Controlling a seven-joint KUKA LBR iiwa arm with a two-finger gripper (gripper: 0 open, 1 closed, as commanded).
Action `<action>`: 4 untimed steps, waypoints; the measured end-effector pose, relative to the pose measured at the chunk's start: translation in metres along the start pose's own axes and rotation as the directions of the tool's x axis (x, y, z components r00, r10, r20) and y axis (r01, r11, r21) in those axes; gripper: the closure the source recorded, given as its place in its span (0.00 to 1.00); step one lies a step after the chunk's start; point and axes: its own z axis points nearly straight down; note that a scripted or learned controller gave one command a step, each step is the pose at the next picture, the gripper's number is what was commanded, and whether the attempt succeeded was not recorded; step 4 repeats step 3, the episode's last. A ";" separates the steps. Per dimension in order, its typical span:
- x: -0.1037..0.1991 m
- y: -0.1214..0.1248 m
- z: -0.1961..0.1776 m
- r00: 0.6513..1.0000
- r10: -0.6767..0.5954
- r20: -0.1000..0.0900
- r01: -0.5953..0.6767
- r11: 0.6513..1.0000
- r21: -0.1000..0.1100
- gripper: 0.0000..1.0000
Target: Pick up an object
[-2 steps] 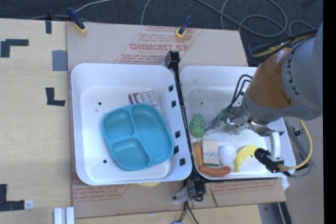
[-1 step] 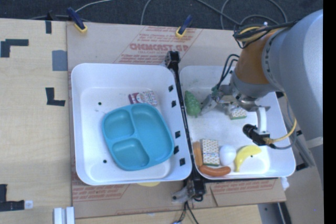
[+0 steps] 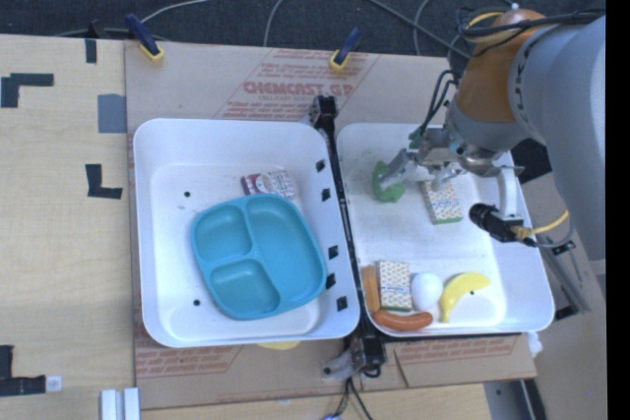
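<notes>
Red print runs across the brown cardboard sheet (image 3: 295, 89) under the bins, and the big word reads "CHEMCAST GP", slanted along the sheet just behind the two white bins. Smaller red lines sit above and below it, too fine to make out. More red lettering repeats along the cardboard's near edge, below the left bin (image 3: 157, 211), and that is too small to read as well. Over in the left bin, the small packet (image 3: 268, 183) beside the blue tray shows a dark red and white label, but its words blur out.
</notes>
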 end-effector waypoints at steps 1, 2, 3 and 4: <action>0.013 0.013 0.049 1.000 -0.001 0.000 0.001 1.000 -0.001 0.00; 0.012 0.013 0.039 1.000 -0.002 0.002 0.002 1.000 -0.001 1.00; 0.079 -0.011 -0.050 1.000 -0.002 -0.002 0.002 1.000 0.000 1.00; 0.079 -0.011 -0.050 1.000 -0.002 -0.002 0.002 1.000 0.000 1.00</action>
